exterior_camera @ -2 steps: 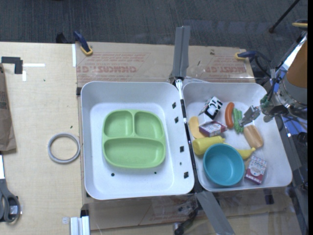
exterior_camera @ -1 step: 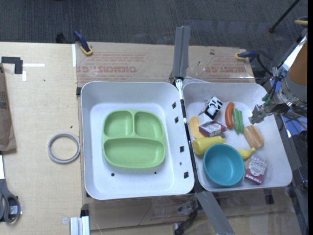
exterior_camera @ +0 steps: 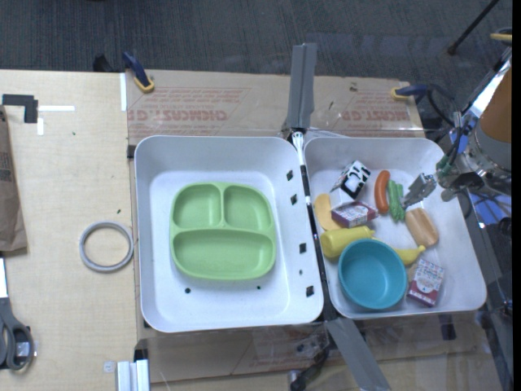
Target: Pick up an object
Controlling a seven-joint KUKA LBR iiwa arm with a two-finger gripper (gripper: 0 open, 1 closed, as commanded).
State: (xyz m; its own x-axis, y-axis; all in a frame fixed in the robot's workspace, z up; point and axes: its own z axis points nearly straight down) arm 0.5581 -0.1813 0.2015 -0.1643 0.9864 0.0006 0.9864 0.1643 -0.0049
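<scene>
Camera view: we see the gripper (exterior_camera: 421,187) poised over the right bin (exterior_camera: 466,243), fingers slightly parted and holding nothing.

We find it just right of the green vegetable (exterior_camera: 396,199) and the orange sausage (exterior_camera: 382,191), above the bread roll (exterior_camera: 422,226). Nearby lie a black-and-white toy (exterior_camera: 355,178), purple box (exterior_camera: 353,215), banana (exterior_camera: 348,239), blue bowl (exterior_camera: 372,274) and pink packet (exterior_camera: 426,283). We see a green divided plate (exterior_camera: 223,231) in the left bin (exterior_camera: 151,235).
</scene>
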